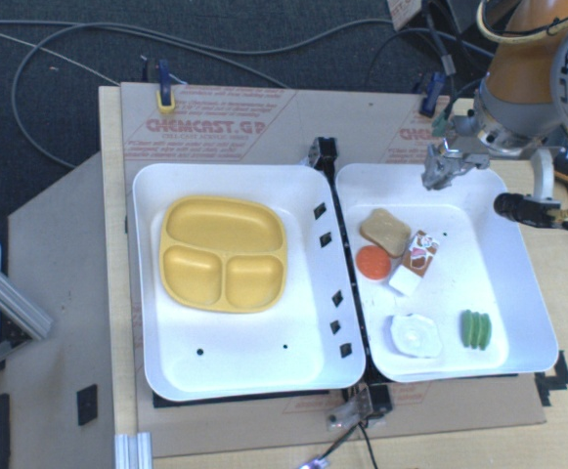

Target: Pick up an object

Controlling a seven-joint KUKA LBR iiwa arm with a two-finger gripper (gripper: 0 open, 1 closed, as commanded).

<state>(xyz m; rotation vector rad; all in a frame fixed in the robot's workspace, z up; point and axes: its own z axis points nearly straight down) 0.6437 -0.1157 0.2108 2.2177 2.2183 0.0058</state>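
Gripper (pixel 444 172) sits over the far edge of the right bin (pixel 523 262), nothing between its fingers afaict, and whether they're spread or pressed together, can't tell, too small and dark. Grey arm w/ orange band comes in from the upper right.

Objects in that bin, all well apart from the gripper: tan bread-looking piece (pixel 385 230), orange round thing (pixel 372 262) touching it just below, small red/white carton (pixel 419 252) beside those w/ a white block (pixel 404 280) at its near end. Closer to the front: white round lid (pixel 415 335) and green pods (pixel 475 329) to its right.

Left bin (pixel 152 262) holds a yellow 3-compartment tray (pixel 224 252), lying flat.
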